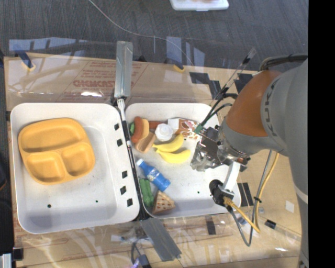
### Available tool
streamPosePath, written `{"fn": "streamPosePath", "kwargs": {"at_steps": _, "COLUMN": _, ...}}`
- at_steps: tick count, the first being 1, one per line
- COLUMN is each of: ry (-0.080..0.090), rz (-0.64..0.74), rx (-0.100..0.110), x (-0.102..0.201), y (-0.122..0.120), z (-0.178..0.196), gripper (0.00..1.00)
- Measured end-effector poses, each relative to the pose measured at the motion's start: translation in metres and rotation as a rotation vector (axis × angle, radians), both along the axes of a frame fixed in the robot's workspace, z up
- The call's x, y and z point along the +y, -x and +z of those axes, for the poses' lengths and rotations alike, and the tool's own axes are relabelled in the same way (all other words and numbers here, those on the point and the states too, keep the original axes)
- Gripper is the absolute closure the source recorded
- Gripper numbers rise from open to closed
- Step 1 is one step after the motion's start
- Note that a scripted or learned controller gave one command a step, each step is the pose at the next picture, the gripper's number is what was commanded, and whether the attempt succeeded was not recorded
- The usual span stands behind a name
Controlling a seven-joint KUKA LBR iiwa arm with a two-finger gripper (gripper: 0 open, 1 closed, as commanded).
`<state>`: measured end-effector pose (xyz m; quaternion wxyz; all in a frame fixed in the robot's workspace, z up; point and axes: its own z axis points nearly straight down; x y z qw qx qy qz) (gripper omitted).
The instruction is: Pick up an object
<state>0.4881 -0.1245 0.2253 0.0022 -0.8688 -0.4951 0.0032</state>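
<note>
grey arm's hand (201, 159), grip unclear, hovers in right bin (204, 201) beside bananas (174, 149); left bin (68, 217) holds yellow tray (55, 149).

- Two shallow white bins sit side by side on a cardboard-covered bench (63, 73); the left bin (31, 214) and the right bin (180, 207) meet at a central divider.
- A yellow three-compartment tray (55, 149) lies in the far left part of the left bin.
- A grey strip (123, 68) runs away from the divider at the far side.
- A flat white item (199, 4) rests on the dark floor beyond the bench.
</note>
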Motion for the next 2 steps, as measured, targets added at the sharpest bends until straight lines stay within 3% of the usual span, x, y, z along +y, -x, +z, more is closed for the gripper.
{"fn": "streamPosePath", "kwargs": {"at_steps": 1, "ry": 0.001, "rz": -0.346, "rx": 0.000, "x": 0.086, "y": -0.037, "z": -0.036, "gripper": 1.00}}
{"fn": "streamPosePath", "kwargs": {"at_steps": 2, "ry": 0.000, "rz": -0.200, "rx": -0.001, "x": 0.082, "y": 0.011, "z": -0.035, "gripper": 1.00}}
